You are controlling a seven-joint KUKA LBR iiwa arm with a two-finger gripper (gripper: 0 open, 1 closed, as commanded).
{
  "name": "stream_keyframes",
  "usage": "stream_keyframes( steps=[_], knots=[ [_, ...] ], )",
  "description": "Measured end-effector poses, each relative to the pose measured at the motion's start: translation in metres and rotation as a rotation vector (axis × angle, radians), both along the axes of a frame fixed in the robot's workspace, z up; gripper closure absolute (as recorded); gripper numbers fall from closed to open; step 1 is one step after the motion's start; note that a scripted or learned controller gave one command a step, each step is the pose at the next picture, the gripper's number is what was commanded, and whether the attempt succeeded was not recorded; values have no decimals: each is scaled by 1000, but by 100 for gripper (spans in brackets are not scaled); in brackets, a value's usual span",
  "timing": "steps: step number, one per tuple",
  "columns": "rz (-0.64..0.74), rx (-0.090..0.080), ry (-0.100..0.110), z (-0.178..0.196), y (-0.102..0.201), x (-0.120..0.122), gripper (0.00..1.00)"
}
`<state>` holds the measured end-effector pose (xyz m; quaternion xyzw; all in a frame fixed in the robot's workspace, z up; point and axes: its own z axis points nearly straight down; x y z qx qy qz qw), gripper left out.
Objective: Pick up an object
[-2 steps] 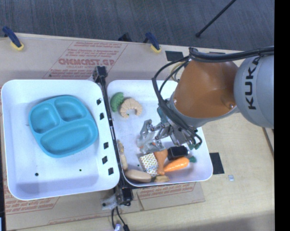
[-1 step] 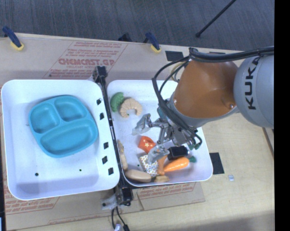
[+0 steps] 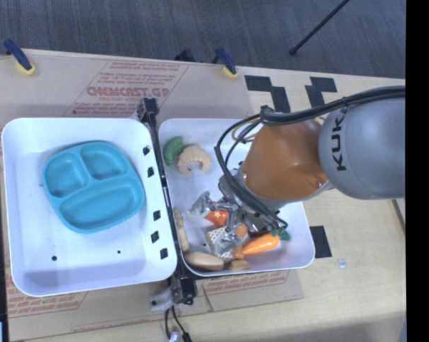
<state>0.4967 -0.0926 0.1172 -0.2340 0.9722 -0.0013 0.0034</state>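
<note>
My gripper (image 3: pixel 232 223) sat low in the cluttered lower-center pile; couldn't tell its state. Risk: the carrot (image 3: pixel 261 244) crowding alongside could have spoiled any pinch.

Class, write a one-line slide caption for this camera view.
KUKA arm lowers its hand into the right bin among toy foods, beside a carrot; a blue divided plate lies in the left bin.

A wooden bench (image 3: pixel 357 291) carries a flat sheet of brown cardboard (image 3: pixel 129 84) printed with red lettering. Blue and yellow clamps (image 3: pixel 19 57) pin the sheet's far edge. Two shallow white bins sit side by side on the cardboard: the left bin (image 3: pixel 15 212) and the right bin (image 3: pixel 200 128), touching along their shared edge.
</note>
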Motion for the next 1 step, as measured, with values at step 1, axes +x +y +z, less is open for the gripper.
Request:
stream_keyframes(
  steps=[1],
  knots=[
    [-66,1,7,-25,1,10,0]
  ],
)
